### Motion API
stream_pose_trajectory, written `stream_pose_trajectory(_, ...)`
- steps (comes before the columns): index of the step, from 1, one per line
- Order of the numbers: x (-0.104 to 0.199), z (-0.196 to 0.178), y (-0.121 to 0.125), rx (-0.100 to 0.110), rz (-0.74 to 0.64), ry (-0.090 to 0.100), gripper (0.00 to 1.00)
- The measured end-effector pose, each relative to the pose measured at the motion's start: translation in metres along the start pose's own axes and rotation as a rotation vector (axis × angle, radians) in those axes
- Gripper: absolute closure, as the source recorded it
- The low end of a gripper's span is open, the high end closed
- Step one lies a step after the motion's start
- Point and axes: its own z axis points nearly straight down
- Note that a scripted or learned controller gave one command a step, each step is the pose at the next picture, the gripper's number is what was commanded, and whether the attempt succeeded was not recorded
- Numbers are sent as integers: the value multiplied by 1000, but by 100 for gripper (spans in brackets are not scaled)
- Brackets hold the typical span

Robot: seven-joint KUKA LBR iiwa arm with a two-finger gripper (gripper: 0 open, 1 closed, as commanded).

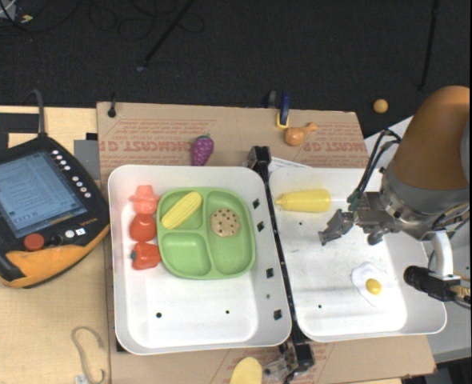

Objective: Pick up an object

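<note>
Left bin: green divided plate carrying corn and a cookie, red pieces alongside. Right bin: yellow bottle near the top, fried egg lower right. Gripper hovers between them, fingers spread, nothing held

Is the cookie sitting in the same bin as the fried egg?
No, the cookie lies in the green tray in the left bin, while the fried egg is in the right bin.
</note>
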Motion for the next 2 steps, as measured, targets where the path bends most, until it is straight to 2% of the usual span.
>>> stream_pose_trajectory(1,0,-6,2,-12,-2,-2,0)
stream_pose_trajectory(2,8,40,2,-7,-3,-1,0)
